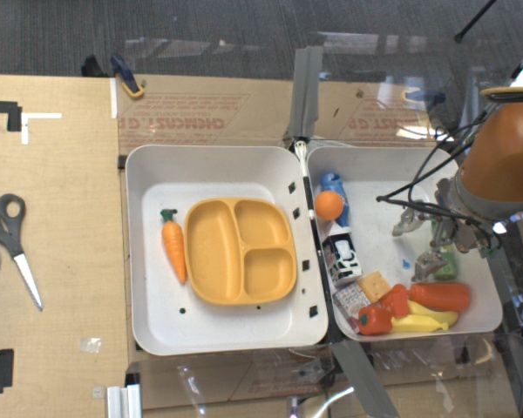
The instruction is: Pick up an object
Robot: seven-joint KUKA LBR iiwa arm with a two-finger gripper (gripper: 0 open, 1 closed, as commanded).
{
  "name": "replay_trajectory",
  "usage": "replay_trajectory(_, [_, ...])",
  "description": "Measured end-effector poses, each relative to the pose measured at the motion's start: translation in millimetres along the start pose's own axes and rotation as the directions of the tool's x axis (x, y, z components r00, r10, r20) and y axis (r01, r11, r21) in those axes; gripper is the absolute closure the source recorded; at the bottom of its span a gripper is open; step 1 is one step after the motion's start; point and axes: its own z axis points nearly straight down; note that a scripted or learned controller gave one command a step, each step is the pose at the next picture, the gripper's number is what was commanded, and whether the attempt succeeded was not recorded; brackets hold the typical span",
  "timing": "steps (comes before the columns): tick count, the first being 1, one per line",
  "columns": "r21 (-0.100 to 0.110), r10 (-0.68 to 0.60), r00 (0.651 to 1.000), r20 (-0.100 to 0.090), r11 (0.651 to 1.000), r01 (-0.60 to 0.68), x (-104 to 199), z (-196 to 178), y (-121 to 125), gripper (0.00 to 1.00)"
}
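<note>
My gripper [418, 245] hangs low over the right part of the right bin [379, 168], below the orange-banded wrist [497, 159]. Its two grey fingers [407, 223] stand apart, with bare bin floor between them, so it is open and holds nothing. A green toy [446, 265] lies just right of the nearer finger. In front of the gripper lie a red-orange toy [439, 296], a yellow banana [423, 322], a red pepper [379, 316] and a tan cracker [375, 285]. An orange ball [329, 205] rests on a blue bottle [334, 185] near the bin's left wall.
A black-and-white box [342, 259] lies along the right bin's left wall. The left bin [148, 233] holds a yellow divided plate [241, 250] and a toy carrot [173, 244]. Scissors [16, 242] lie on the bench at far left.
</note>
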Motion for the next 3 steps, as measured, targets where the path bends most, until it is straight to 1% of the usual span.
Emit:
replay_trajectory(1, [-0.002, -0.188, 0.982, -0.001, 0.982, 0.188, -60, 1, 77, 0.0])
replay_trajectory(2, [-0.003, -0.187, 0.982, -0.003, 0.982, 0.187, 32, 1, 48, 0.0])
replay_trajectory(3, [-0.001, -0.19, 0.982, 0.001, 0.982, 0.19, 30, -9, 49, 1.0])
